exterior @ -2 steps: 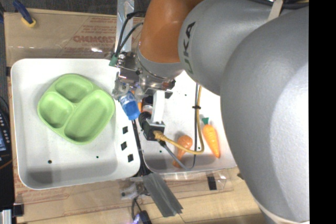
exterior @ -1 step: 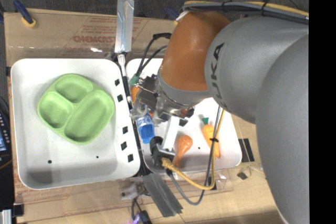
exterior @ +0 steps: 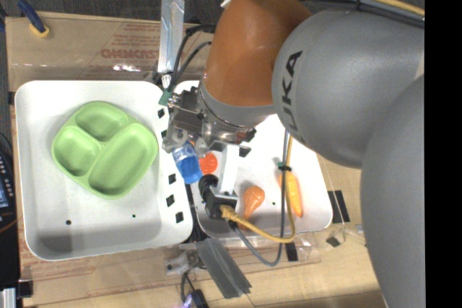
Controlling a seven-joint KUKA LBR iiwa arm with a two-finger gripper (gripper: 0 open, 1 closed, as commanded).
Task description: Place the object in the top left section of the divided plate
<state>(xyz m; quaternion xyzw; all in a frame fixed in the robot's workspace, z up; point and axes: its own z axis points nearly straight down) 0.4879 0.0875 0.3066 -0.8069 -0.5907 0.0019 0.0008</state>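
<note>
While the green divided plate (exterior: 105,148) sits in the left bin (exterior: 43,227), the end effector (exterior: 189,155), at the plate's 3 o'clock, pinches a blue bottle (exterior: 188,165).

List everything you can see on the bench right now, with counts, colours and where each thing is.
Bins: two, white, side by side on the bench.
Plate: one, green, divided, in the left bin.
Blue object: one, blue, at the right bin's left edge, under the wrist.
Pear-shaped piece: one, orange, right bin.
Carrot: one, orange, right bin.
Round piece: one, orange, beside the blue object.
Cardboard: one sheet, brown, behind the bins.
Arm: one, grey with orange band, over the right bin.
</note>
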